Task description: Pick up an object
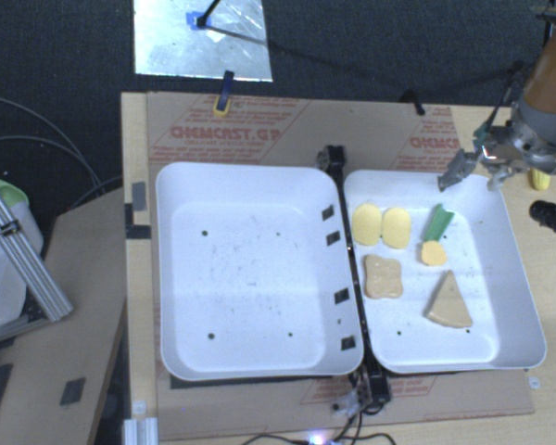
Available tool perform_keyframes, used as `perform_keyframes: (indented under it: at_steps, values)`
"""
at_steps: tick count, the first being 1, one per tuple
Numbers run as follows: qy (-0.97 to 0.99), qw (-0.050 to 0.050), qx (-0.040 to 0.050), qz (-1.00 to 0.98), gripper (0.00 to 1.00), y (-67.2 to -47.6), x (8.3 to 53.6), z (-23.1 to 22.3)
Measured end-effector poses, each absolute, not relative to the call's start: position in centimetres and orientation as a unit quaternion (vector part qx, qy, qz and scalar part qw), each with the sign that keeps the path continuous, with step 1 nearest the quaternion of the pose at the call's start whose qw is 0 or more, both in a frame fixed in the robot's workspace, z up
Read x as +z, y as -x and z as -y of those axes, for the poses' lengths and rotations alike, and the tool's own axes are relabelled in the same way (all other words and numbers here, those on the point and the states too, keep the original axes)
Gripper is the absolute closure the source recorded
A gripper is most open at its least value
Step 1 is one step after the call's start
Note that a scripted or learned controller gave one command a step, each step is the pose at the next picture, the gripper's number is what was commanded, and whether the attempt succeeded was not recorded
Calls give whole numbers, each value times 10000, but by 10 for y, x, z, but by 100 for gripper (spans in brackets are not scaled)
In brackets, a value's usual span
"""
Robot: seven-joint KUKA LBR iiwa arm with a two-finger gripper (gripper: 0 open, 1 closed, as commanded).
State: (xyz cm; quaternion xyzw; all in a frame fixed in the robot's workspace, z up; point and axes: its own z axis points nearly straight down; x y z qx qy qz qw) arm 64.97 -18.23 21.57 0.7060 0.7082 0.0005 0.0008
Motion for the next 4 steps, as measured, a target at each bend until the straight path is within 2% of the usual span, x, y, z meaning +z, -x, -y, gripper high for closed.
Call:
perform_keyframes:
  at_steps: [1, 2, 3, 4]
  values:
    - [-7049, -33, -16, -7093, 0, -667, 88, 175]
    - [-7073, -50, -21, -7069, 0, -551, 83, 144]
    - [-7066, 15, 13, -7076, 100, -557, 95, 146]
    - [-7055, 11, 10, -7087, 100, -580, 84, 141]
